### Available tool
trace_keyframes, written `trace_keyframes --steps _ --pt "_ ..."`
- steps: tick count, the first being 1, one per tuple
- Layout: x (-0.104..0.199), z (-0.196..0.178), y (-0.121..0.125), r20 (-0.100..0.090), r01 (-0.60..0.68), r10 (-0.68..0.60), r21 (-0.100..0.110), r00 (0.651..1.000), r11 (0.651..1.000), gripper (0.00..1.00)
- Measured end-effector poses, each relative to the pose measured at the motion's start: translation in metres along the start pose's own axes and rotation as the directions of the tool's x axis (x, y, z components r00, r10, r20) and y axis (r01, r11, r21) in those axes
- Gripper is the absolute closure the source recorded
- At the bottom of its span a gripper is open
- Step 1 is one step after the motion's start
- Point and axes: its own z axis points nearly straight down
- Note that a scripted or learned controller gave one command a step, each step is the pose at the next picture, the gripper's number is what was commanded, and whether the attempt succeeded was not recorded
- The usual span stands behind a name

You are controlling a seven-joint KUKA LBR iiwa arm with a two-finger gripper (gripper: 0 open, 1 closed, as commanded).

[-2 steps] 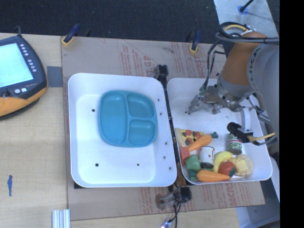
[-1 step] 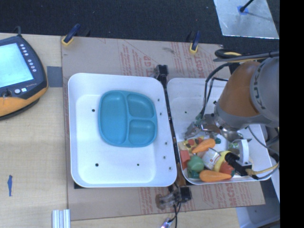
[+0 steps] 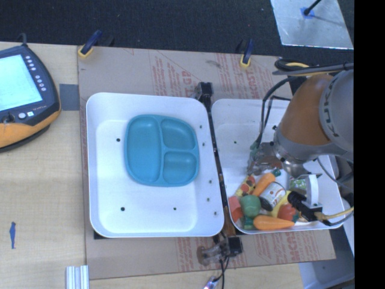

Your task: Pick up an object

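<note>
The arm point(image 3: 313, 116) leans over the right bin point(image 3: 237, 125); the left bin point(image 3: 99, 161) holds a blue tray point(image 3: 161, 149). The gripper point(image 3: 263, 159) hangs just above a heap of toy food in the right bin's near corner: a carrot point(image 3: 274, 223), a green piece point(image 3: 250, 205), a small can point(image 3: 274, 192), a second carrot point(image 3: 263, 183). I cannot tell its state. These look like light, stiff, smooth plastic, likely to slip. The upper carrot seems the best target, pinched across its middle, where neighbours crowd it least.
</note>
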Motion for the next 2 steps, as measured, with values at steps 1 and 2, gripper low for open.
trace_keyframes --steps 1,2 --pt "0.0 0.0 0.0 0.0 0.0 0.0 0.0 1.0 1.0 0.0" --pt "-0.025 0.009 -0.06 -0.001 -0.003 0.003 -0.008 1.0 1.0 0.0"
